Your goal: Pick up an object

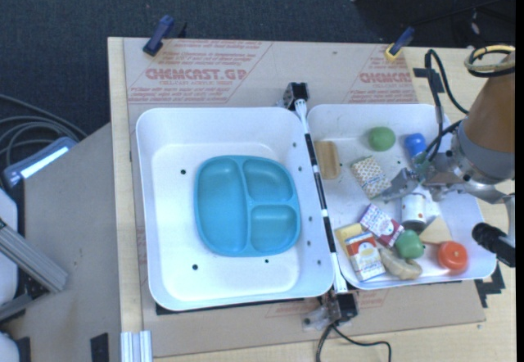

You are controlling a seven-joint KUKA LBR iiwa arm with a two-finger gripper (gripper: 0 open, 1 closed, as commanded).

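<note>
Gripper [415, 206] is low in the right bin [344, 119], perhaps mid-reach; finger state unclear; next, close on something.

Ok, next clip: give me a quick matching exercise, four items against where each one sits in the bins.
Items:
1. blue divided tray
2. green ball
3. orange-red ball
4. tan sponge block

Places:
A. right bin, near right corner
B. right bin, against the left wall
C. left bin, centre
D. right bin, far side, beside a blue piece

Pairs: 1-C, 2-D, 3-A, 4-B
</note>
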